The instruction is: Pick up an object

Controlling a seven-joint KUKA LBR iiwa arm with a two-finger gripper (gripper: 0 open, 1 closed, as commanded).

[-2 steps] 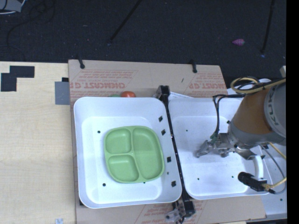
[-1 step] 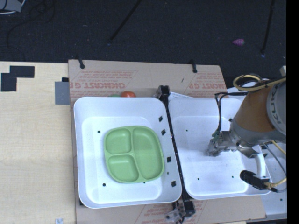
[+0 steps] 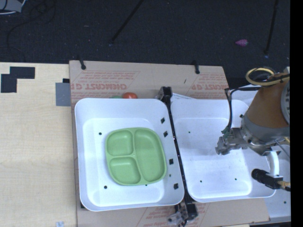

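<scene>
A light green divided plate (image 3: 136,155) with three compartments lies flat in the left white bin (image 3: 90,122). My gripper (image 3: 225,145) hangs low over the right white bin (image 3: 208,186), near its right side, well to the right of the plate. The grey arm with its orange band (image 3: 268,109) reaches in from the right above it. Nothing shows in the gripper.
A small red object (image 3: 129,96) and a bit of green sit just behind the left bin's far rim, on the cardboard sheet (image 3: 142,82). A black divider with clips (image 3: 173,145) runs between the two bins. A wooden benchtop (image 3: 33,150) extends to the left.
</scene>
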